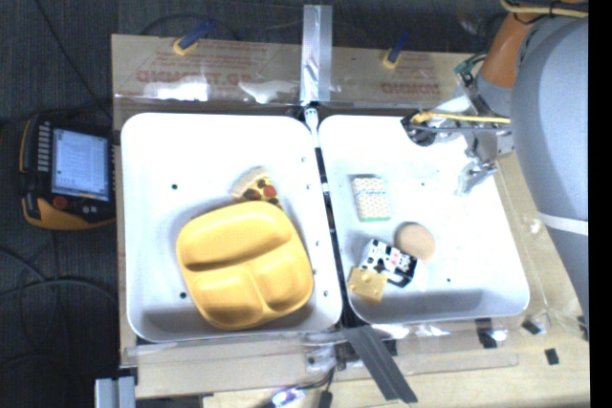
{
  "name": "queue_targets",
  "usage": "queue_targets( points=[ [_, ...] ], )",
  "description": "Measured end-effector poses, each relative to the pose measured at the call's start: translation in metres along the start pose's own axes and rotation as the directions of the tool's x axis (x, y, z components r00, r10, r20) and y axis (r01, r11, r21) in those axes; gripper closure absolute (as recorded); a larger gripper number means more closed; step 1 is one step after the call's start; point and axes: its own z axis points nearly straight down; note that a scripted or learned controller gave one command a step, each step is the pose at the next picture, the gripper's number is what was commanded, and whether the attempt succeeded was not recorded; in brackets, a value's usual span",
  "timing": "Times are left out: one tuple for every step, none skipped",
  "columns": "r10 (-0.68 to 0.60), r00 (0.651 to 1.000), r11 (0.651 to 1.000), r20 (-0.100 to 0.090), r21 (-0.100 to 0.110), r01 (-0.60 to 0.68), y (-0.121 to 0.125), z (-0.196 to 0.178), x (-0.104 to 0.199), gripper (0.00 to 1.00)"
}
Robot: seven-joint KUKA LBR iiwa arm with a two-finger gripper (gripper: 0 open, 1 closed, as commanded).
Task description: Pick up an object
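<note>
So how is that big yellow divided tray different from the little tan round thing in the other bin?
The yellow divided plastic tray is far larger, filling much of the left white bin; the small tan round object takes little room in the right white bin. The tray is squarish with compartments; the round object is smooth and plain. The tray is bright yellow, the round object duller brown. Both lie flat, untouched.

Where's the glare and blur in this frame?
Camera view: glare washes out the clear sheet behind the bins; the white right bin is bright, near blown out; the end effector is small and soft; the yellow tray stays sharp with a faint shadow.
</note>
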Motion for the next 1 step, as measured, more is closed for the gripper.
queue_targets(
  points=[
    [0.038,0.999,0.999,-0.002,-0.003,-0.038,0.0375,-0.0884,-0.0030,0.00]
  ],
)
